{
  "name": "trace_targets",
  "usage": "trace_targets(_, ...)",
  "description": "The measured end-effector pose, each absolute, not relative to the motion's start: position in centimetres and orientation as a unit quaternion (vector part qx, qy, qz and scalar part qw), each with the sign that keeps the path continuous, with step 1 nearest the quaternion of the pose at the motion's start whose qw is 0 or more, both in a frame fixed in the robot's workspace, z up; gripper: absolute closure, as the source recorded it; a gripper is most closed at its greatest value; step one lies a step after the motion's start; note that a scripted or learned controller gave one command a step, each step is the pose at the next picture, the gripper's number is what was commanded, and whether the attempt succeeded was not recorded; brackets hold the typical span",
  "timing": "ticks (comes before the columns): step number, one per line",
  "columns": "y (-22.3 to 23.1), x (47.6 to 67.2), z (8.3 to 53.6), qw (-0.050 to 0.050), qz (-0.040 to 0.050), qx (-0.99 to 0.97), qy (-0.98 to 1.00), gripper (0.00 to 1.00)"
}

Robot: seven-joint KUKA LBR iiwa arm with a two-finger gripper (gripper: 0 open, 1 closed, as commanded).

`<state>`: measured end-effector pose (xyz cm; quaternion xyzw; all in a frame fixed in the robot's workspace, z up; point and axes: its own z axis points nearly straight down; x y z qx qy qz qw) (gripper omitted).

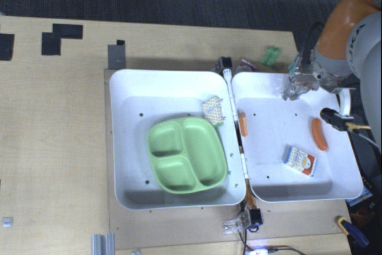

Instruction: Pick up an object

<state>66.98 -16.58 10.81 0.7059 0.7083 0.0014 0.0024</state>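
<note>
**Overhead, the arm hangs at the right bin's far corner**

Overhead at a slant, the bench [54,146] carries two shallow white bins set side by side, their inner walls touching down the middle. The left bin [128,128] holds a green divided tray [187,154] with three compartments, lying slightly turned near the bin's middle. Just beyond the tray's far right corner, a small patterned packet [213,109] rests against the bin's right wall.

The right bin [268,176] holds three loose things. An orange sausage-shaped piece [320,133] lies toward its right side. A small printed carton [299,160], white and blue with a red edge, lies flat just nearer the camera than the orange piece and apart from it. A thin orange stick [243,125] lies along the bin's left wall.

The grey arm with its orange band [346,21] comes in from the right. Its gripper [296,85] sits over the far right part of the right bin, well apart from the orange piece and the carton. Whether it is released or clenched cannot be told from this angle; nothing is visible between its tips.

A small green object [271,56] lies on the bench beyond the right bin.
</note>
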Motion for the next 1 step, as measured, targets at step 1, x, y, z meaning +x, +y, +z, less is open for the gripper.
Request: trace_targets(1, -20.61, 66.97, 8.57, 0.002, 0.0013, 0.706, 0.708, 1.00)
